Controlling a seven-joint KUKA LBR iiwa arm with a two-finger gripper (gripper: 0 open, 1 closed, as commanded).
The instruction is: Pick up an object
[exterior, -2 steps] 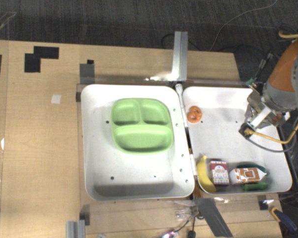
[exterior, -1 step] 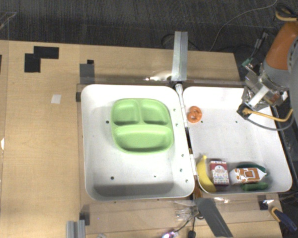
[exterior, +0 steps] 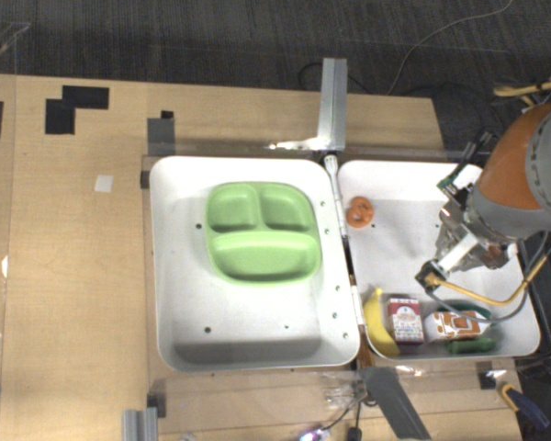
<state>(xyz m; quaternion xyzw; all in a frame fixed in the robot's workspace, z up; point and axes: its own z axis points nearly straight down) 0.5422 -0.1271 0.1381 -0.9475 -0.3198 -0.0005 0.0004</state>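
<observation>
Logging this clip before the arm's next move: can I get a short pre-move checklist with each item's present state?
1. Gripper is above the right white bin, where the loose items lie: ok.
2. Gripper is free of any object: cannot tell.
3. Small orange round object lies alone by that bin's left wall, open to approach: ok.
4. Room for a grasp around the yellow banana, the red-and-white box and the orange-and-white box: not ok, as they are crowded along the front wall.
5. Green divided plastic plate lies in the left white bin, apart from the arm: ok.
</observation>
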